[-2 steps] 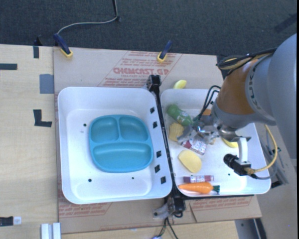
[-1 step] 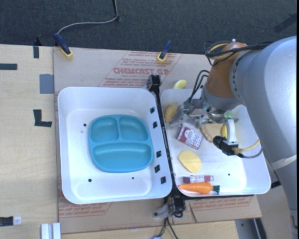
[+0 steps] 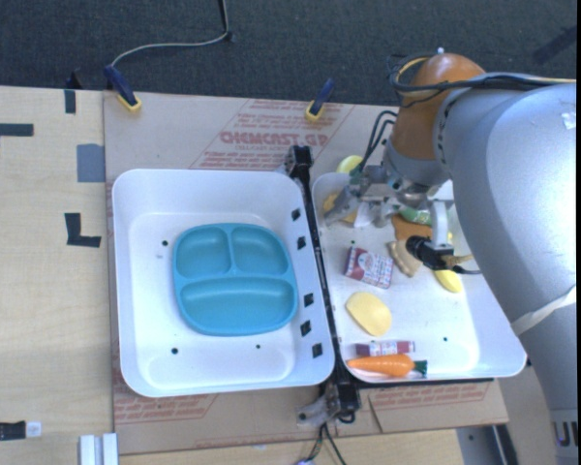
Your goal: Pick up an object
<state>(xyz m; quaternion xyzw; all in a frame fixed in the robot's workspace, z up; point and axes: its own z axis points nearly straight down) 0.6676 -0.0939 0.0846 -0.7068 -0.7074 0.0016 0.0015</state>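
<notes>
My gripper hangs low over the back left part of the right bin, under the orange wrist band. Just left of it lies a small yellowish piece, and a yellow-green item sits behind it at the bin's rim. In front of the gripper lies a red and white packet. Further forward are a pale yellow lump, a red and white tube and an orange carrot. A brown piece and a yellow banana lie partly under the arm.
The left bin holds a blue divided plate. A black clip divider runs between the two bins. The grey arm covers the right bin's back right side. Yellow clamps hold the cardboard sheet at the back.
</notes>
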